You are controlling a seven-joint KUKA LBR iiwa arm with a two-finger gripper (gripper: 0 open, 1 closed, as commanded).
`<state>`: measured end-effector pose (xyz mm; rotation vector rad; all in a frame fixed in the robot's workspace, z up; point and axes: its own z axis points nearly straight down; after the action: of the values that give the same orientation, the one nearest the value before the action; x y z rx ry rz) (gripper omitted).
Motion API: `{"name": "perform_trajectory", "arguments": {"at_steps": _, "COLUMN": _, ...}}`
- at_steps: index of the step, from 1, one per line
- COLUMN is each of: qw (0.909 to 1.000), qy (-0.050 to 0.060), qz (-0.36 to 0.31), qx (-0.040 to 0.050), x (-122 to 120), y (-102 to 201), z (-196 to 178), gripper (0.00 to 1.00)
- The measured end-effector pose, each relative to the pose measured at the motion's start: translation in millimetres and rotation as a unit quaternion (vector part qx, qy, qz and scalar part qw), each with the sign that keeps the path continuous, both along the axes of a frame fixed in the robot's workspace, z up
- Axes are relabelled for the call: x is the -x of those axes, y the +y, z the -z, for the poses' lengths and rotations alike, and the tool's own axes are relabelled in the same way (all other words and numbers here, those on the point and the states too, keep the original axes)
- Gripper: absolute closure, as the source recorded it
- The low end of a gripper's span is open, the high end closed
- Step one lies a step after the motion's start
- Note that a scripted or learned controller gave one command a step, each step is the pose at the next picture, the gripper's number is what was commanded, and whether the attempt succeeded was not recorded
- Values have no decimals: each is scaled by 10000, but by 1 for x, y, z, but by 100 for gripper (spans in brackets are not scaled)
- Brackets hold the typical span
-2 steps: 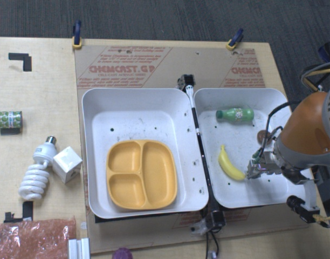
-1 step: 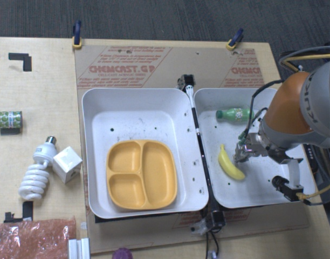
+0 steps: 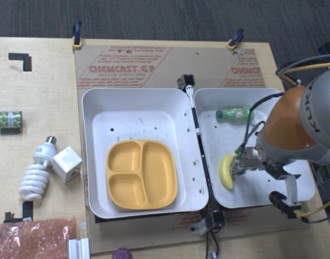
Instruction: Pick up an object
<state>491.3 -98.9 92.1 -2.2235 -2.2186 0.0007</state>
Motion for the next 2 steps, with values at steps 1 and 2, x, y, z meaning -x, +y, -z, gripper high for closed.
{"name": "perform_trajectory", "arguments": {"at_steps": 1, "qw": 10000, "qy": -12, "qz": 10, "qx": 3, "x": -1, "y": -1, "z": -10, "gripper": 100}}
{"name": "perform_trajectory", "arguments": {"at_steps": 2, "qw": 10000, "qy": -15, "qz": -21, "qx": 5, "x": -23, "y": 43, "z": -100, "gripper": 100}}
